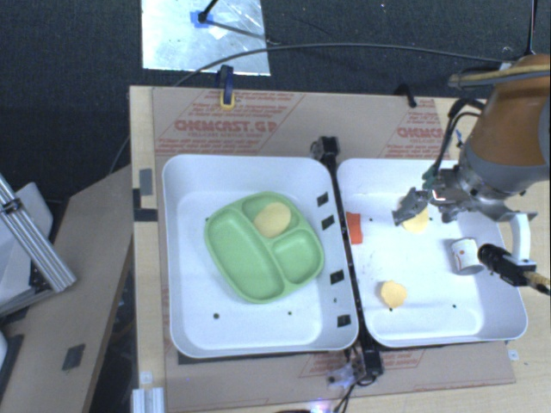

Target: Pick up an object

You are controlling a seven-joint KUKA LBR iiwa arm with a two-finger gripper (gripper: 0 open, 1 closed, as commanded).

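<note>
Left bin: holds a green divided plate, with a yellow lump in its far compartment. Right bin: a small orange piece lies against the left wall. A yellow ball sits towards the near side. The pincer is low over the far half, directly at a pale yellow piece. Whether it is spread or pressed together cannot be told. A small white cup lies to the right, apart.
</note>
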